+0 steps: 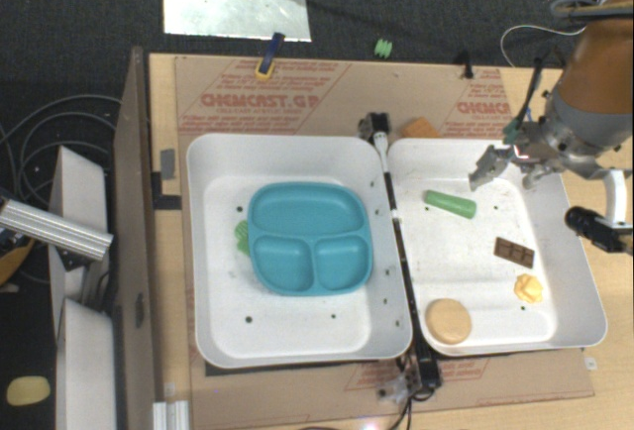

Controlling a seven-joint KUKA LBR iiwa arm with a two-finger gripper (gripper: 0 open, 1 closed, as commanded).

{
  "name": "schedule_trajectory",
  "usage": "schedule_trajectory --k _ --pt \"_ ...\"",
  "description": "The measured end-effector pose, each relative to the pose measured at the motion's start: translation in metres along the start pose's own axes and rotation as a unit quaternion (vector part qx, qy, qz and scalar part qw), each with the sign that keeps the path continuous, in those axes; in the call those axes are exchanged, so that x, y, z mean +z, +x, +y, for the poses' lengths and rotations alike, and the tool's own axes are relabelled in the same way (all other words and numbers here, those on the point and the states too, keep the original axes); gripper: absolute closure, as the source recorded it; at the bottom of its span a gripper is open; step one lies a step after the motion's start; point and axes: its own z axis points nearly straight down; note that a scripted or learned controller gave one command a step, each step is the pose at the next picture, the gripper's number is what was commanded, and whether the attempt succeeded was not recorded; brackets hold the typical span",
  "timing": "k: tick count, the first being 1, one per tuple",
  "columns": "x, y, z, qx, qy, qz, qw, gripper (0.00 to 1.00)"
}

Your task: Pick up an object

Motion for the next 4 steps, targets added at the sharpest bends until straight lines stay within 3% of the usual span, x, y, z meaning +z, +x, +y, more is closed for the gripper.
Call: schedule_trajectory --k 1,2,3,4 --pt "0.155 -0.023 0.003 0.002 0.0 0.0 1.0 0.0" --pt "0.124 0.015 0.058 -0.003 -0.004 0.0 1.0 0.0" --pt "0.149 0.033 0.077 -0.002 -0.002 0.0 1.0 0.0" --pt "0.149 0.008 0.054 0.002 0.001 -0.001 1.0 0.0"
